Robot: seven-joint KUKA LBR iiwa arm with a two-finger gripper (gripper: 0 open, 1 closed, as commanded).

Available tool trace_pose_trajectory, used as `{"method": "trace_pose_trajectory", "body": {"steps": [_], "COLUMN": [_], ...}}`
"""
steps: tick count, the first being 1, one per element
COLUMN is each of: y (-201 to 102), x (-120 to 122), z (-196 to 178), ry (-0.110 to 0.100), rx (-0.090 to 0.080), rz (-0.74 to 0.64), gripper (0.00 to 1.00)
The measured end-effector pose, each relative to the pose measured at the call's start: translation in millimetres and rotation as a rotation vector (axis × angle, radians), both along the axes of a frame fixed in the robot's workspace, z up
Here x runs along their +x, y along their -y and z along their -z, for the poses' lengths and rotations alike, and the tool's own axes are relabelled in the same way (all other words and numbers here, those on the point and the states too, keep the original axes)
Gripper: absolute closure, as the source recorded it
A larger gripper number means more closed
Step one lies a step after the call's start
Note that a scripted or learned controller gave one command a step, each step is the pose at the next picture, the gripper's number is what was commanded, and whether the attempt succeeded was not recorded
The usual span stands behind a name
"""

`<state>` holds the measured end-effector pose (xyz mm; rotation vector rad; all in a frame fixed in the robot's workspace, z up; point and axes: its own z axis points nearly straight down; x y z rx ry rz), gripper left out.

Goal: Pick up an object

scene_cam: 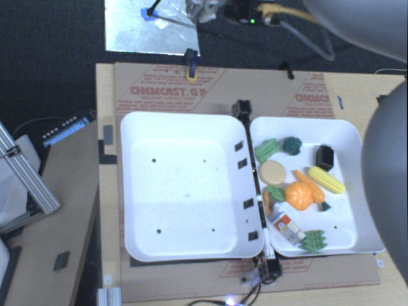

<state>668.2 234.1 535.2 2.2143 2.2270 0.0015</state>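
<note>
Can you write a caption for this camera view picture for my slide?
Toy foods, an orange pumpkin, yellow corn and broccoli, sit in the right white bin.

Two bins are set side by side on a bench [159, 85]. Toy foods are clustered in the right bin [347, 234], beside the left bin [137, 190].

"CHEMCAST GP" in red, repeated, on brown board [167, 89] under bins

Background: dark carpet [51, 50]; printed cardboard sheet [172, 88] on bench; shiny metal plate [137, 18] behind; aluminium rail [25, 177] at left.
</note>
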Motion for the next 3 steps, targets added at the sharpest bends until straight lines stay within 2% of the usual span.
{"method": "trace_pose_trajectory", "body": {"steps": [3], "y": [0.0], "x": [0.0], "z": [0.0], "ry": [0.0], "rx": [0.0], "rz": [0.0], "gripper": [1.0]}}
